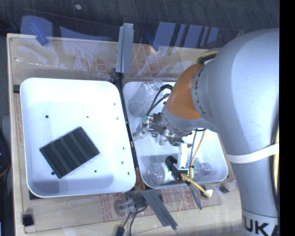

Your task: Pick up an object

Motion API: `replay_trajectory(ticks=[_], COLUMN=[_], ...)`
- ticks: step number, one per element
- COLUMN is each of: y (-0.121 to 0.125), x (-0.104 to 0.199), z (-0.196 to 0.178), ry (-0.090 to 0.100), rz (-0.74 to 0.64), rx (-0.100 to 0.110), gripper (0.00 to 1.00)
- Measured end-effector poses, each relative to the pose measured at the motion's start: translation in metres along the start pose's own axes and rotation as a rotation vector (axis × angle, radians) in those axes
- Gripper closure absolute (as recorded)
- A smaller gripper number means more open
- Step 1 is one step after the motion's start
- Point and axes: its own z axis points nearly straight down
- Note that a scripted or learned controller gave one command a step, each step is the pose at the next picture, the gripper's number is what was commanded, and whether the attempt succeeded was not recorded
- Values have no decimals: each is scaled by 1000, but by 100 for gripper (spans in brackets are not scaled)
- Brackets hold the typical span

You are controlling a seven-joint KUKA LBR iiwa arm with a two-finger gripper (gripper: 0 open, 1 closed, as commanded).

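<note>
Nothing visibly gripped. Set low in the right bin (147, 152), near its centre and leaning toward 9 o'clock: the gripper (156, 128), probably placed there for the loose things lying on either side of it. At 11 o'clock of that bin, against the far wall, an upper clear piece (140, 101), crumpled-looking. At 6 o'clock, against the near wall, a lower clear piece (156, 172), perhaps a bottle. Both near the gripper, neither seen touching it, either one a likely target. Open or closed: cannot tell, hidden beneath the wrist.

Over in the left bin (24, 132), at 7 o'clock of its floor, a black ribbed slab (70, 152), flat and askew, well apart from the gripper, so probably not the aim.

Pose: arm (236, 92) in from 3 o'clock, thick grey link overhanging the right bin's 3 o'clock side, orange band (184, 100) toward 1 o'clock, wrist pitched steeply down.
</note>
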Motion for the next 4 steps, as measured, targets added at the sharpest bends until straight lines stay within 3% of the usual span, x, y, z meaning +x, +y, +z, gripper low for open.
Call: replay_trajectory(ticks=[1, 2, 3, 4], y=[13, -38, -45, -45], x=[-57, -80, -85, -85], z=[-93, -10, -63, -63], ry=[14, 17, 13, 13], rz=[183, 208, 110, 110], rx=[11, -11, 10, 10], gripper=[0, 0, 0, 0])
